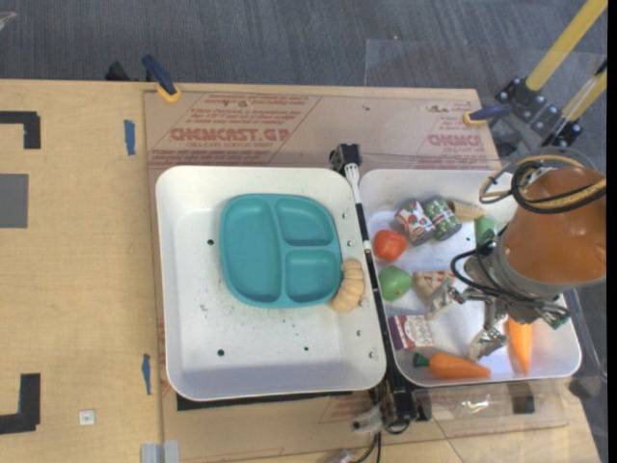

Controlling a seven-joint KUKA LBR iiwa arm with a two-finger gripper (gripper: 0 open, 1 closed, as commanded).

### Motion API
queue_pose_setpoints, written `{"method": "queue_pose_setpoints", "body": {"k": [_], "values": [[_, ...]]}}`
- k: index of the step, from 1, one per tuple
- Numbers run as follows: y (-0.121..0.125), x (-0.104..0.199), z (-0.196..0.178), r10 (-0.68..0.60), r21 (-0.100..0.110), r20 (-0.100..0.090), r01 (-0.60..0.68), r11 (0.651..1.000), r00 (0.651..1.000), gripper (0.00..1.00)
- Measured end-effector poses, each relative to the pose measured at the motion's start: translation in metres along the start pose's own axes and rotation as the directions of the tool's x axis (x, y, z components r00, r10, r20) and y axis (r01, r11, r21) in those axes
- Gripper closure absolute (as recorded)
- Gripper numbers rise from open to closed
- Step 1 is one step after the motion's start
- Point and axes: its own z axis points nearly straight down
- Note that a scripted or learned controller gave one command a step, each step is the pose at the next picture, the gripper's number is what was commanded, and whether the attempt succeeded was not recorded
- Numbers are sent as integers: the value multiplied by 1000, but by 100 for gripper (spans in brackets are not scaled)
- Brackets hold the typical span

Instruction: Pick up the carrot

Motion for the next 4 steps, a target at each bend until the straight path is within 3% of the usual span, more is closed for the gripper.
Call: {"method": "queue_pose_setpoints", "body": {"k": [1, 2, 3, 4], "values": [[-45, 17, -152, -304, -5, -5, 303, 953, 953, 0], [-34, 38, -7, -374, -7, -3, 374, 927, 927, 0], [-49, 48, 1, -643, -12, 14, 643, 766, 766, 0], [-50, 52, 1, -877, -21, 39, 878, 479, 480, 0]]}}
